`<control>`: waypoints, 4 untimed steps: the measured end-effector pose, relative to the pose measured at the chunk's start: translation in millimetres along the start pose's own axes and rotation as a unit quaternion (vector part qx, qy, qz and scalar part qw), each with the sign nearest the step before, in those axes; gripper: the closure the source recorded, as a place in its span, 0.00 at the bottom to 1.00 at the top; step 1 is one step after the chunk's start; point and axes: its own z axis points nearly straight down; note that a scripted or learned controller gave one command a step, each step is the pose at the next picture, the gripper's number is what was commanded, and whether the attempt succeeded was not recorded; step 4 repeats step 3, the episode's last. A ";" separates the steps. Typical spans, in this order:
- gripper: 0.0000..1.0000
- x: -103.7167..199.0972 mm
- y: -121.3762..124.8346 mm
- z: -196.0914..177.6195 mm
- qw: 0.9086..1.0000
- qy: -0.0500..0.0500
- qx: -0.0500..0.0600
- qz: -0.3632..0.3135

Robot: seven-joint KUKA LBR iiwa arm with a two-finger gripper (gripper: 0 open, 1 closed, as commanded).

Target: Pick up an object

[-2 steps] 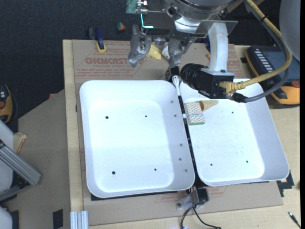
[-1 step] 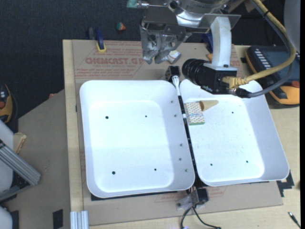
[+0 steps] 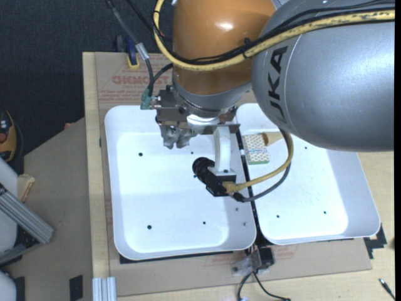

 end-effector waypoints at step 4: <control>1.00 1.3 -32.7 -142.9 1.000 0.005 -0.011 -0.003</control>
